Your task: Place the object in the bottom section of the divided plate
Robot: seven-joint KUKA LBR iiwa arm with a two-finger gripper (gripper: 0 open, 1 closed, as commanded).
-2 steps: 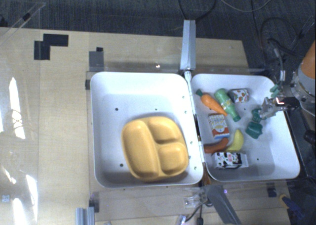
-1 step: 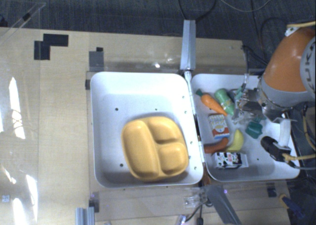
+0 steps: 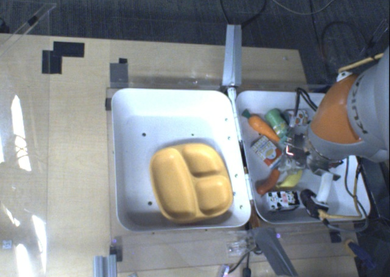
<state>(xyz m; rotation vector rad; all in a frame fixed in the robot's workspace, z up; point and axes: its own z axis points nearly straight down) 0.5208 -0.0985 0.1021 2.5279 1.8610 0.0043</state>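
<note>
Claw (image 3: 291,151) low in right bin (image 3: 341,207) among toys (grip state unclear); yellow divided plate (image 3: 191,180) in left bin (image 3: 131,148).

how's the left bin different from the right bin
The left bin holds one thing, a yellow divided plate; the right bin holds a jumble of small items, including a carrot. The arm reaches over the right bin, not the left bin. Both are shallow and white.

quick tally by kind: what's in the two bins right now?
Divided plate, yellow, left bin: 1
Carrots, right bin: 2
Green item, right bin: 1
Small printed packets, right bin: 2
Total: 6; anything under the arm can't be counted.
</note>
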